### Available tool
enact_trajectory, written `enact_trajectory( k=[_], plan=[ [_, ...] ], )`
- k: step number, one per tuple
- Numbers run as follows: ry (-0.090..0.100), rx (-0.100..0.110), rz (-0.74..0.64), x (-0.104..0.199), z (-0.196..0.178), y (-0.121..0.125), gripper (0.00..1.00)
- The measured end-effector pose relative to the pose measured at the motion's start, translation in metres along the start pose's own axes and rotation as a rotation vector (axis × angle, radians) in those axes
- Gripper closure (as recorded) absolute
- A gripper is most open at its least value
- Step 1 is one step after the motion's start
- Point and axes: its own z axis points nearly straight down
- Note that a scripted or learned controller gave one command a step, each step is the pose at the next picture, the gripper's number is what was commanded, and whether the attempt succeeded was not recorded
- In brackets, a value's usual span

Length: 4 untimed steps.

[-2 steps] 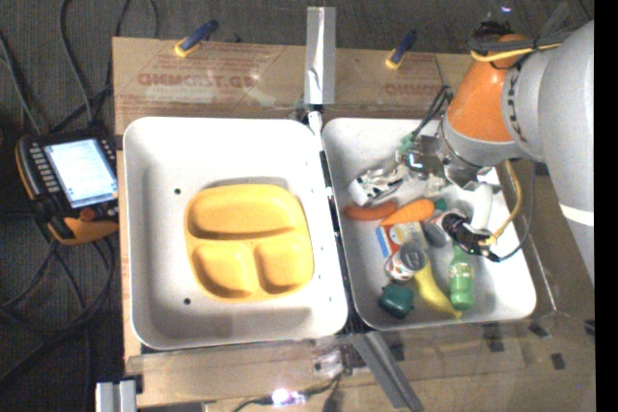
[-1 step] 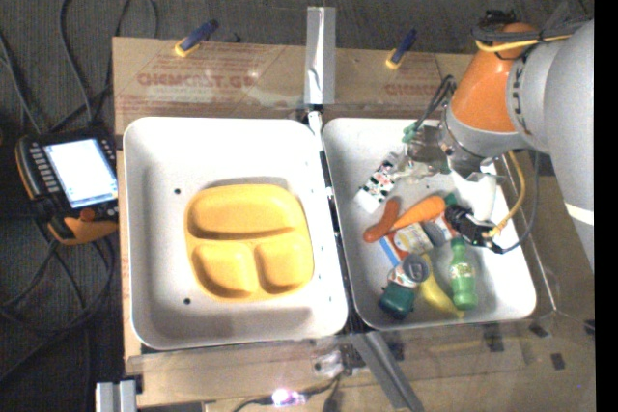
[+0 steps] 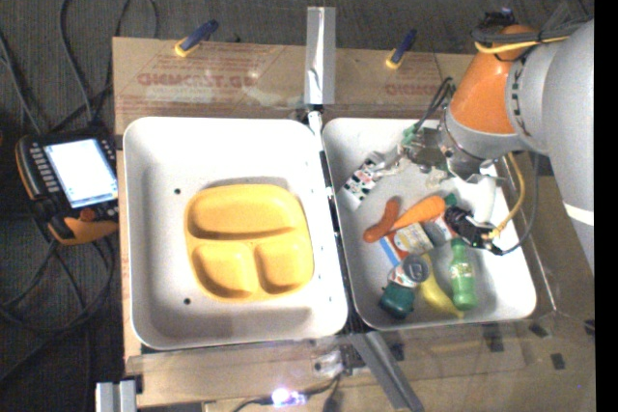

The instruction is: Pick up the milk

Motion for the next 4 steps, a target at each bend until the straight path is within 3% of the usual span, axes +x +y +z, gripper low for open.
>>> enact_trajectory(
  k=[1,2,3,4],
  plan=[
    [-0.028,0.064,0.360,-0.037,-0.016,-0.046,0.00],
    [-0.030,0.055,0.422,-0.008,0.037,0.026,0.00],
    [-0.036,0.055,0.419,-0.009,0.028,0.027,1.00],
    [-0.013,0.050,-0.115,-0.008,0.031,-0.038,1.00]
  ],
)
